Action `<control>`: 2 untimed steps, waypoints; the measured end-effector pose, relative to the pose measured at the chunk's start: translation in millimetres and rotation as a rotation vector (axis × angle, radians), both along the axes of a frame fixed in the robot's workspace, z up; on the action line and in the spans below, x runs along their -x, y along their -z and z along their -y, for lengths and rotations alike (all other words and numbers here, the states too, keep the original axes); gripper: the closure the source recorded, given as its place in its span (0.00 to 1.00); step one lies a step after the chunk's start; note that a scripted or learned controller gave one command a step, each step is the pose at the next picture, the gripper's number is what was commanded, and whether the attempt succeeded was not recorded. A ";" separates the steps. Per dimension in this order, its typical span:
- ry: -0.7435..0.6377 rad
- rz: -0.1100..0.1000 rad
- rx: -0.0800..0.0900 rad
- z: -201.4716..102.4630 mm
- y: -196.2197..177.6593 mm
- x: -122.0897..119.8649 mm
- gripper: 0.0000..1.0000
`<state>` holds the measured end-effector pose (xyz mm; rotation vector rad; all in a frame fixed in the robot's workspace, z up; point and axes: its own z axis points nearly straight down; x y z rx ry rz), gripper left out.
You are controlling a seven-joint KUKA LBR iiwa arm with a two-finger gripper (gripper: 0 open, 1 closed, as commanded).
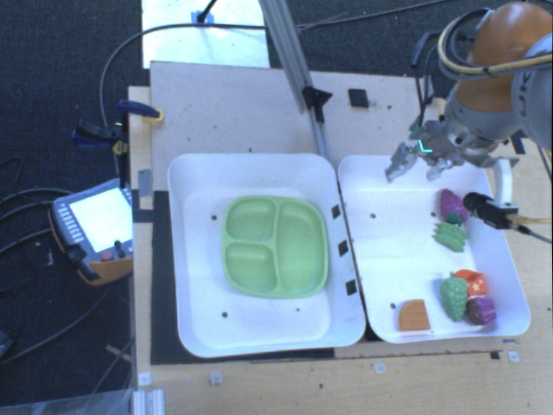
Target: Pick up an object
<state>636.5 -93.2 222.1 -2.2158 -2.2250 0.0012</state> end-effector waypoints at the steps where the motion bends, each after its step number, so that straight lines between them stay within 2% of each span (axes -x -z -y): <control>1: 0.000 0.003 0.000 0.0 -1.6 -0.8 0.00; 2: 0.003 0.001 0.001 5.2 41.5 -4.9 0.00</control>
